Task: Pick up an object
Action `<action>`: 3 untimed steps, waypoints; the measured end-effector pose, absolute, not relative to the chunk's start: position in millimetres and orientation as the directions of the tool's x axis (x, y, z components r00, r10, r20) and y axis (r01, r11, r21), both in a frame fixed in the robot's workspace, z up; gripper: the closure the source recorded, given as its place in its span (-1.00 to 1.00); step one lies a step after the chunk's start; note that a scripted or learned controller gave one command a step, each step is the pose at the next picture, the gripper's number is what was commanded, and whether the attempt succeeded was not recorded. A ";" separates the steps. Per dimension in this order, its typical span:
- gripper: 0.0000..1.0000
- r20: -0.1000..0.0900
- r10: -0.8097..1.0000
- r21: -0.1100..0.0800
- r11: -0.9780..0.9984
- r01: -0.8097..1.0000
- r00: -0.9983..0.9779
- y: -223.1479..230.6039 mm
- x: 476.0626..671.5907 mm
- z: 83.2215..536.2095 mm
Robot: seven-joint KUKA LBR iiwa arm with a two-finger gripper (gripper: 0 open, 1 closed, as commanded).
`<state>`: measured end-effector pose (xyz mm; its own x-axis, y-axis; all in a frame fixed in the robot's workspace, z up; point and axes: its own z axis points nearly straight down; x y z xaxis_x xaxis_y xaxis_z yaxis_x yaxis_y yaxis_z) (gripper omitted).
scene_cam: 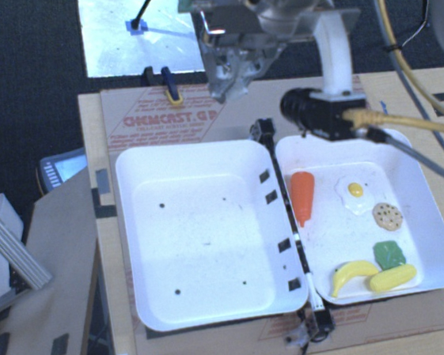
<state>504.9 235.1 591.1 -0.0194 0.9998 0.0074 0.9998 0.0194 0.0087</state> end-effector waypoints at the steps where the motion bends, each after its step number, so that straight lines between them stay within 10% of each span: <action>1: 1.00 -0.004 1.000 -0.007 -0.003 1.000 0.003 189.6 485.8 512.4; 3: 1.00 0.001 1.000 0.002 -0.001 1.000 0.001 152.3 492.6 535.1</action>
